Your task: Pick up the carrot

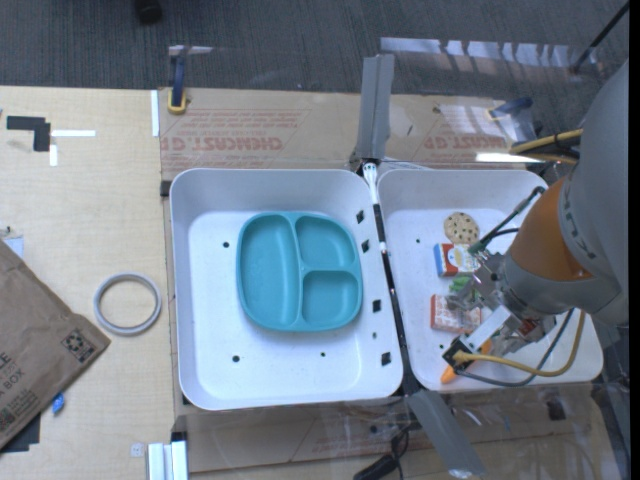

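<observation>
A small orange piece that looks like the carrot (pixel 447 375) lies at the front edge of the right bin (pixel 420 203), partly hidden under the robot's wrist parts. My gripper (pixel 477 286) hangs low over the middle of the right bin, behind the carrot and among the other items. The grey arm with its orange band (pixel 545 248) covers the bin's right half.
A round cookie (pixel 461 228), a red, white and blue packet (pixel 450 259), a green item (pixel 460 288) and a red-orange packet (pixel 446 313) lie in the right bin. A teal divided plate (pixel 298 270) sits in the left bin (pixel 200 268). A tape ring (pixel 127 302) lies on the bench.
</observation>
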Robot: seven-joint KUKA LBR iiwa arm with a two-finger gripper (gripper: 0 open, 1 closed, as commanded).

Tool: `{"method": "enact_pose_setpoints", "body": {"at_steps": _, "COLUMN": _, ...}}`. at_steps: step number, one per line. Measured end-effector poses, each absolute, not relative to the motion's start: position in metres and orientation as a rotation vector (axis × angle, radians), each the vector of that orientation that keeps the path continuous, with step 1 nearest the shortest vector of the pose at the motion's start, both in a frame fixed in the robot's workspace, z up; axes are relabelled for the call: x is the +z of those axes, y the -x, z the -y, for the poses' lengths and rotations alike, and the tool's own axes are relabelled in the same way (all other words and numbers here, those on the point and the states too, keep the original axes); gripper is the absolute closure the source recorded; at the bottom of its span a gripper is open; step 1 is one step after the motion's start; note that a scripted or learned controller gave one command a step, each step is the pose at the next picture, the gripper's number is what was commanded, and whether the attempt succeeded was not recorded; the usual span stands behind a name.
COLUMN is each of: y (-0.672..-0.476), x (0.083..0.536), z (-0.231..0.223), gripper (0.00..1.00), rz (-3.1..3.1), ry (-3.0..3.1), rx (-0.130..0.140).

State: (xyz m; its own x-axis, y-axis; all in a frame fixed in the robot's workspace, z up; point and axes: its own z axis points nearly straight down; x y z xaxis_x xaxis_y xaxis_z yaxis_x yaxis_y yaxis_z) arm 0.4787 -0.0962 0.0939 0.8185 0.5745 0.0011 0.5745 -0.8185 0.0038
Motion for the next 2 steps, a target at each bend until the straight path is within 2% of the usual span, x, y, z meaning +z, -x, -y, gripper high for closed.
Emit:
{"method": "enact_pose_setpoints", "body": {"at_steps": 1, "y": -0.480, "x": 0.102, "z": 0.096, "gripper": 1.00, "rz": -0.952, "ry": -2.992, "rx": 0.000}}
{"method": "enact_pose_setpoints", "body": {"at_steps": 2, "y": -0.550, "x": 0.097, "z": 0.097, "gripper": 1.00, "rz": -0.652, "ry": -3.068, "rx": 0.011}}
